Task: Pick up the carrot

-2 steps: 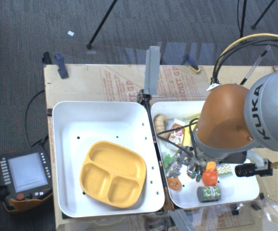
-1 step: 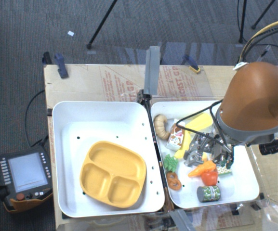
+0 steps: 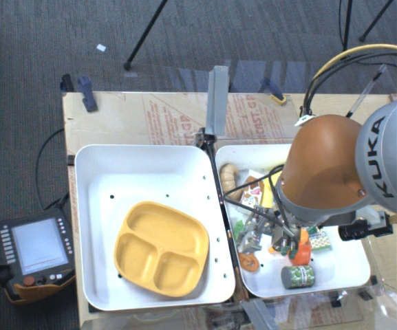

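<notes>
The carrot [image 3: 301,247] stands in the right bin [image 3: 342,275], near its front part, just beside the tool [image 3: 275,236] on the tool's right side. It is orange and its top end reaches up under the arm's big orange band [image 3: 322,163]. The carrot looks very close to the tool, maybe touching it, but whether the tool has hold of it cannot be told, and how wide the tool stands also cannot be told, because the wrist covers much of it.

Just in front of the carrot lies a small green can [image 3: 298,276] on its side. To the left of the carrot, past the tool, a flat orange-brown piece [image 3: 249,262] lies on the bin floor. Right of the carrot a small green and white packet [image 3: 320,240] lies. Behind the carrot, near the wall between the two bins, there is a pale brown root-like thing [image 3: 228,177] and a colourful box [image 3: 252,193].

Far left of the carrot, the left bin [image 3: 102,177] holds a yellow tray [image 3: 161,248] with three compartments. Both bins sit on the worktop [image 3: 143,119], and a grey control pad [image 3: 36,256] lies on the floor to its left.
</notes>
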Controlling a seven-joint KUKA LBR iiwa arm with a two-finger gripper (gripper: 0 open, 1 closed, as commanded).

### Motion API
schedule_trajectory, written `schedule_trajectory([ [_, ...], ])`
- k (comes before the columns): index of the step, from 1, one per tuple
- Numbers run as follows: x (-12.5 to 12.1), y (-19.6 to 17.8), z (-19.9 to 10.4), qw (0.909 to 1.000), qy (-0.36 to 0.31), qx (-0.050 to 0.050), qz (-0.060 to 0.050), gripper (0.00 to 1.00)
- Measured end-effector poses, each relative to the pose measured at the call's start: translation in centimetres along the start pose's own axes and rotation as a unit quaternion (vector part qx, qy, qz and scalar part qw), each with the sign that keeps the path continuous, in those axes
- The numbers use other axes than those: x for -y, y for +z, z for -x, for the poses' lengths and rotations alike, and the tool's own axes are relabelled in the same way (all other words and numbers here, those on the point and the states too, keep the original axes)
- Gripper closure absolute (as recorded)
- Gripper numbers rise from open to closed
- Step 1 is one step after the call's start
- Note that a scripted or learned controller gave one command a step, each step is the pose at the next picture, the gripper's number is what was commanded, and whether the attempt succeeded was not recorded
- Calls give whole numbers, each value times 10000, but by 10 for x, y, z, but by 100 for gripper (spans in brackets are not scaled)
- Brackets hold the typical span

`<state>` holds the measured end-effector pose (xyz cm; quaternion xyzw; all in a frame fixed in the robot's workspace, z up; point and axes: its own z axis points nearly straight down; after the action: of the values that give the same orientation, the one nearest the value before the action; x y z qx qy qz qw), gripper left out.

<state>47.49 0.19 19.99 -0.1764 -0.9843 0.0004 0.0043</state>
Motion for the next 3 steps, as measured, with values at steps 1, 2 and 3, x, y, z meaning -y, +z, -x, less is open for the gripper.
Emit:
schedule_trajectory([
  [1, -48, 15, -17, 9979, 645, 11, 0, 100],
  [2, -26, -26, 18, 9964, -842, 39, 8, 100],
  [3, 17, -59, 8, 9891, -1471, 39, 7, 100],
])
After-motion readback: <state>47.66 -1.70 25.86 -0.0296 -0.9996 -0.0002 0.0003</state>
